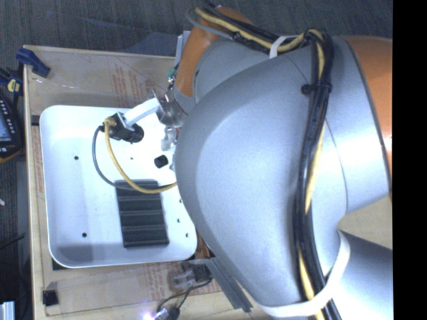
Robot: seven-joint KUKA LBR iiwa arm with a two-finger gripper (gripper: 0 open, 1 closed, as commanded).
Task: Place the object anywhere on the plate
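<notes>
**Arm body over the bench, one white bin exposed at left**

The grey arm (pixel 267 172) reaches in from the right and covers most of the camera view; its orange band (pixel 200 49) shows at the top, and a black and yellow cable bundle (pixel 313 112) runs along its shell. At left lies a shallow white bin (pixel 67 199) on the wooden bench (pixel 100 65). On the bin floor rests a dark ribbed rectangular block (pixel 141 215), near the bin's lower wall. A thin cable loop (pixel 107 169) curves above and beside the block, ending at a black fitting (pixel 127 132). A light-coloured metal wrist part (pixel 163 112) projects from the arm's edge over the bin. Whether the end effector is spread or pressed together cannot be told. A small dark piece (pixel 161 161) sits close to the arm's edge; what it is cannot be told. The plate cannot be made out.
</notes>
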